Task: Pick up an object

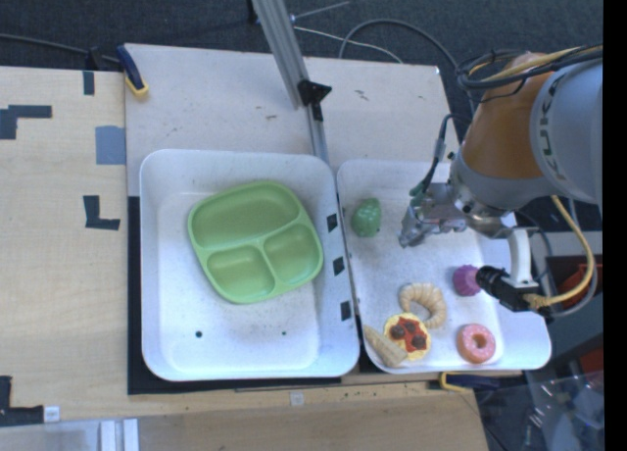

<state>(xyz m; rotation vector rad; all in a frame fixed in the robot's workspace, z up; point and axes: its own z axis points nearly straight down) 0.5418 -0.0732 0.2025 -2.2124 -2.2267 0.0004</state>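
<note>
Left bin point(162, 273): a green divided tray point(256, 240) is held in it, set toward the upper middle; bare white floor is seen below and to the left of the tray.
Right bin point(392, 179): five small items are contained.
Green item point(366, 217): placed near the bin's upper left, close to the wall shared by the two bins.
Purple item point(465, 279): found toward the right side, just beside the black fitting on the arm.
Croissant point(424, 301): laid at mid-floor, just above the pizza slice point(403, 335).
Pink doughnut point(477, 343): set near the lower right corner.
Gripper point(413, 230): held over the right bin's upper middle, between the green item and the purple one; nothing is seen between its fingers, and whether the jaws are apart cannot be told.
Open room: bare floor is left around the gripper tip.
</note>
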